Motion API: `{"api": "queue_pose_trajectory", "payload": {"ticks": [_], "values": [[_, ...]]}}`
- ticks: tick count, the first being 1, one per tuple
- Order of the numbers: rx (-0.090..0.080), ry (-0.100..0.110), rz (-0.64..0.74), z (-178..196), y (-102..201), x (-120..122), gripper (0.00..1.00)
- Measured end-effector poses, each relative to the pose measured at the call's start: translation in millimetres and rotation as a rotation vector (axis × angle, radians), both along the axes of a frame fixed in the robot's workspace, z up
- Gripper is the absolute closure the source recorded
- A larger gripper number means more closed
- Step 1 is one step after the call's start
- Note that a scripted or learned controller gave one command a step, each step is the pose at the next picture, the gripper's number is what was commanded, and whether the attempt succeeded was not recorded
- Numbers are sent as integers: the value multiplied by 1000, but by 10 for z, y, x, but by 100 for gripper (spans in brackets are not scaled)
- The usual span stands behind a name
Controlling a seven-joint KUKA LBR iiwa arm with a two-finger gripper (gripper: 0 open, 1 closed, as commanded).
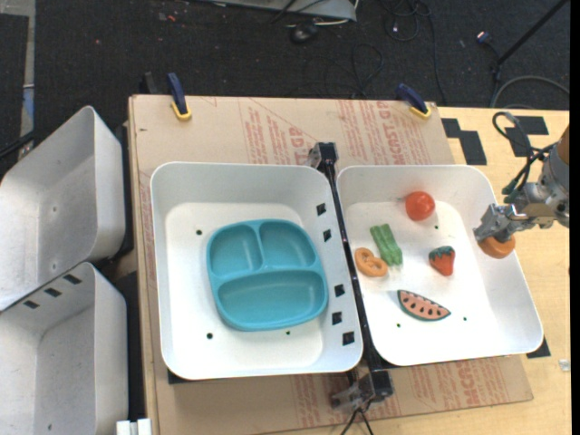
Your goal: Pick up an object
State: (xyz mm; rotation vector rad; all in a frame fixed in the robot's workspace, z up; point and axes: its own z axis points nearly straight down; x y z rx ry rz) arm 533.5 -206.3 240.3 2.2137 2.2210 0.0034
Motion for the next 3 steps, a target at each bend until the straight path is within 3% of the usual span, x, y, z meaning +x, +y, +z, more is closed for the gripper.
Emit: {"api": "queue_pose_trajectory", "payload": {"ticks": [3], "values": [[5,8,5,-130,1829,-304,100]]}}
